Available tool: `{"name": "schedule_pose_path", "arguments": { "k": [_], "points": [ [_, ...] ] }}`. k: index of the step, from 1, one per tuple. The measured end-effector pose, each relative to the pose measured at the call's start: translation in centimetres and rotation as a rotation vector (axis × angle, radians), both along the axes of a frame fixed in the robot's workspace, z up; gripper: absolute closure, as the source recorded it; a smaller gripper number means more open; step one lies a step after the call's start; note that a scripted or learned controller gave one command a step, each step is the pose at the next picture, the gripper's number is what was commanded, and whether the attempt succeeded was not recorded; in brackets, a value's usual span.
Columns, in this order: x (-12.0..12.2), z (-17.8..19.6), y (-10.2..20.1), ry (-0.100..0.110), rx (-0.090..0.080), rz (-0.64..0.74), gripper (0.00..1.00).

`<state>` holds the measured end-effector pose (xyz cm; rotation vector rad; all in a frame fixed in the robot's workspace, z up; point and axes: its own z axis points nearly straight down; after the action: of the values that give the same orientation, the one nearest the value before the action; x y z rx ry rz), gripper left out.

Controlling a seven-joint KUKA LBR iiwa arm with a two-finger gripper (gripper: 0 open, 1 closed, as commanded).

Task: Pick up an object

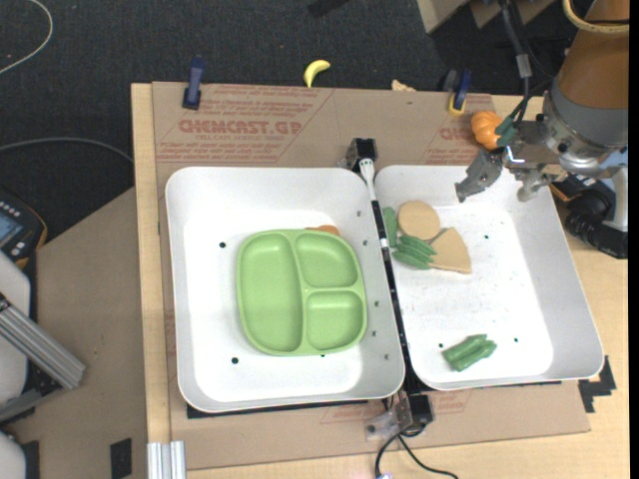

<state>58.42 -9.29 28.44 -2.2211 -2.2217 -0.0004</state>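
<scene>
My gripper (498, 182) hangs over the far edge of the right bin (539, 297), open, with nothing between its fingers. In that bin, left of and nearer than the gripper, lie a round tan piece (419, 219), a tan wedge (452, 253) and a green bean bundle (412, 250) close together by the left wall. A second green bean piece (468, 350) lies alone near the front of the bin.
The left bin (200, 218) holds a green divided plate (300, 290), with a small orange item (323, 230) peeking out behind it. An orange ball (483, 126) and blue clamps (193, 83) sit on the cardboard at the back. A yellow banana (317, 70) lies beyond the board.
</scene>
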Motion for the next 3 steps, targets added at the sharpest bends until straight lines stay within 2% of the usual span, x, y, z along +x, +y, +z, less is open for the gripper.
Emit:
{"name": "schedule_pose_path", "arguments": {
  "k": [1, 2, 3],
  "points": [
    [3.4, -10.6, 1.3, 0.007, 0.002, 0.002, 0.0],
    [2.6, -19.7, -0.5, -0.009, -0.004, -0.001, 0.0],
    [2.5, -18.5, -0.4, -0.003, -0.002, -0.003, 1.0]
  ]
}}
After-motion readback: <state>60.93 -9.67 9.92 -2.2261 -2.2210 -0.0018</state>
